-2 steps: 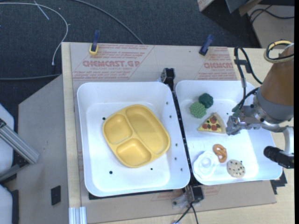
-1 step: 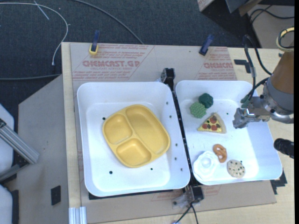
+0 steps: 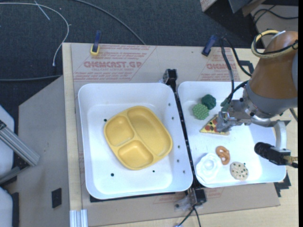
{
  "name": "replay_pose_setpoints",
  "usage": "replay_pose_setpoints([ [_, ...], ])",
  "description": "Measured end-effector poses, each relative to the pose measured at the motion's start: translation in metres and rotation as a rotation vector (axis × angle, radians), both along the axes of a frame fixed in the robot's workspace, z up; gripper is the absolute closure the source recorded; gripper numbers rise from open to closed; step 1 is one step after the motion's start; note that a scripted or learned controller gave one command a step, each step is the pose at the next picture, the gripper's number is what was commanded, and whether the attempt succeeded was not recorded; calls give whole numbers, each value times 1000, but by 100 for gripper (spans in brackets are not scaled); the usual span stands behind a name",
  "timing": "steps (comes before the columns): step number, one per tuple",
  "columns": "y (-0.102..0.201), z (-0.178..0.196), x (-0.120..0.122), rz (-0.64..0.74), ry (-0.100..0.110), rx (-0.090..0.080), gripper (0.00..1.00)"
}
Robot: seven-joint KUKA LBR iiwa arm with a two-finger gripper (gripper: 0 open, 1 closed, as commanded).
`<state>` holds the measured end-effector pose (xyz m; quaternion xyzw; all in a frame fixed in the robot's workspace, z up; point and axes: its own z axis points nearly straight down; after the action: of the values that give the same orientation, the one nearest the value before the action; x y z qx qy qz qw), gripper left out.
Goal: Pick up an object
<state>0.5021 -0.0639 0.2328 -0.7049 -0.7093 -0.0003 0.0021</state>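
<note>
**Five small pieces in the right bin, and the gripper is low over the pizza slice**

Five toy foods lie in the right bin [image 3: 265, 171]: a pizza slice [image 3: 212, 126] near the middle, a light green knobbly piece [image 3: 200, 110] and a darker green one [image 3: 208, 100] toward the far left corner, and a pretzel [image 3: 222, 154] and a speckled cookie [image 3: 239, 170] toward the near edge, beside a white lid-like disc [image 3: 208, 167]. The left bin [image 3: 90, 103] carries a yellow divided tray [image 3: 137, 137] at its middle.

The gripper [image 3: 226, 118] sits at the pizza slice's right end, apparently touching or just above it. I cannot tell whether it is parted or closed; the wrist body hides that.

The slice looks like the target, and it is flat and thin, so a good grasp means coming down fully to the bin floor and closing across the narrow width rather than along the length. Closing too high would likely skate off the top. A straight vertical lift should keep the slice from dragging into the green pieces nearby.
</note>
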Motion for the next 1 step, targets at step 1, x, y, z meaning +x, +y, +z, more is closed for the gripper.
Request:
replay_pose_setpoints([
  [1, 54, -7, 17, 1, -3, -1, 100],
])
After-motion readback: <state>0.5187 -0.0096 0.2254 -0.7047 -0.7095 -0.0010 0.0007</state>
